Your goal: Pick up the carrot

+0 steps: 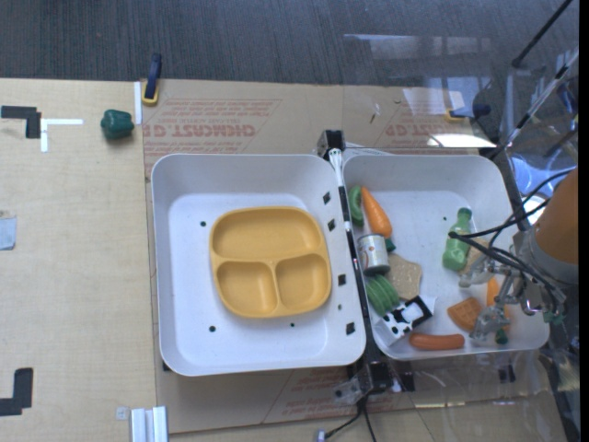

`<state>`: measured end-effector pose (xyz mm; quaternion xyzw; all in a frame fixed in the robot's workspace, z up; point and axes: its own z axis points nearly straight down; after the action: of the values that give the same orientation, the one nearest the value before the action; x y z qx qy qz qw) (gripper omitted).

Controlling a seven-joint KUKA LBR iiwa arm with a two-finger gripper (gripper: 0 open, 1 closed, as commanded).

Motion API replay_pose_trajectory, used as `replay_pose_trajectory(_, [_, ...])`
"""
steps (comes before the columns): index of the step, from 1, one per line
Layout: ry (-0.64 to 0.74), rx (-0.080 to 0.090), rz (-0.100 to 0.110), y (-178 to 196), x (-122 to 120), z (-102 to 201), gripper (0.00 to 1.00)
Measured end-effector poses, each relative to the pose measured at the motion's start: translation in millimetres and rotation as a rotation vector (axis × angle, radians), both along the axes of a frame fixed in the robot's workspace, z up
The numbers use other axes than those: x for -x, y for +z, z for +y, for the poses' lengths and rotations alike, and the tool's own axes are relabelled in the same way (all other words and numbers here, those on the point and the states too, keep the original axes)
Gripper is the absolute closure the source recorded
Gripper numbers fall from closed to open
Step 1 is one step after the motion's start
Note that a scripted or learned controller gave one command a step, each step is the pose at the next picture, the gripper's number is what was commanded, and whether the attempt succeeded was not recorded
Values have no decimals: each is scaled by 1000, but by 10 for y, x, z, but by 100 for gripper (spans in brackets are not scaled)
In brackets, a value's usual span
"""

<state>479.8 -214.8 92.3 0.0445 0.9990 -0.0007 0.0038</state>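
Carrot (375,212): lying along the left wall of the right bin (419,175). Hand (502,313): hovering at the bin's near right corner; grip state indiscernible.

Single fixed overhead view, slanted over both bins (170,274)
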Motion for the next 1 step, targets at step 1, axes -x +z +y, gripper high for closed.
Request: replay_pose_trajectory(1, [-123, -2, 0, 2, 4, -70, 0])
